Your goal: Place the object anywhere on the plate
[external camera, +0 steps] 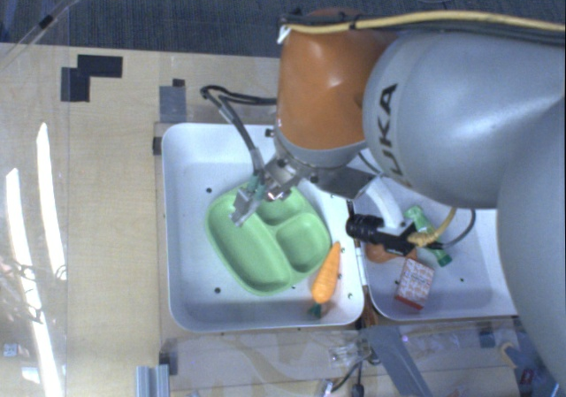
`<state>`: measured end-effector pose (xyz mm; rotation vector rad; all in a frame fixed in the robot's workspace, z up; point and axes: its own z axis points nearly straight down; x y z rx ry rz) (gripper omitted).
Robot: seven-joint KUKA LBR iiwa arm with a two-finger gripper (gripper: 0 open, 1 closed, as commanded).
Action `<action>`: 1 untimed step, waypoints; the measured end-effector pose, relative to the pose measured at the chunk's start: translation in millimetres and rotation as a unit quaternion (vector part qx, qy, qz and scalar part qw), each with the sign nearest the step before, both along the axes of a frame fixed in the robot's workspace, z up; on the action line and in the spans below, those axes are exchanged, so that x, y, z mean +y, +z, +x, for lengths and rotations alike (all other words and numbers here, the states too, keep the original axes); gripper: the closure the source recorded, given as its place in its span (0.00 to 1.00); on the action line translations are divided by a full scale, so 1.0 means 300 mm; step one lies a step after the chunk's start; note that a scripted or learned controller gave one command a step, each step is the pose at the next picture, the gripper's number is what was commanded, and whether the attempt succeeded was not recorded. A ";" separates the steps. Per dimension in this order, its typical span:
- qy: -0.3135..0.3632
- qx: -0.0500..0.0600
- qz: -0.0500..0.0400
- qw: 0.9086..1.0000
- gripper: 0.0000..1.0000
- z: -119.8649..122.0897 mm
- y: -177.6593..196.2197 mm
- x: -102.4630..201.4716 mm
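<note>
One carrot [325, 275] touches plate [268, 245] edge.

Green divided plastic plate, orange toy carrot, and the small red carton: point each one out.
Green divided plastic plate [265, 254], camera view, lower-left compartment.
Orange toy carrot [326, 274], camera view, mid-body.
Small red carton [414, 284], camera view, front face.

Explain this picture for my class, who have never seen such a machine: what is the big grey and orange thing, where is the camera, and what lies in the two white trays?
The grey and orange thing is a robot arm, reaching in from the right. One fixed camera looks down at a slant. At the arm's tip is the gripper, low over a green divided plate in the left bin. Whether it holds anything is unclear. A toy carrot lies beside the plate, against its rim. The right bin holds a small red box and a few other small items, hard to identify.
</note>
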<state>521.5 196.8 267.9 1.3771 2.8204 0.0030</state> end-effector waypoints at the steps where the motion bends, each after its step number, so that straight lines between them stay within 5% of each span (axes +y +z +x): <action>1: -0.046 0.002 0.000 0.999 0.00 -0.116 -0.345 0.078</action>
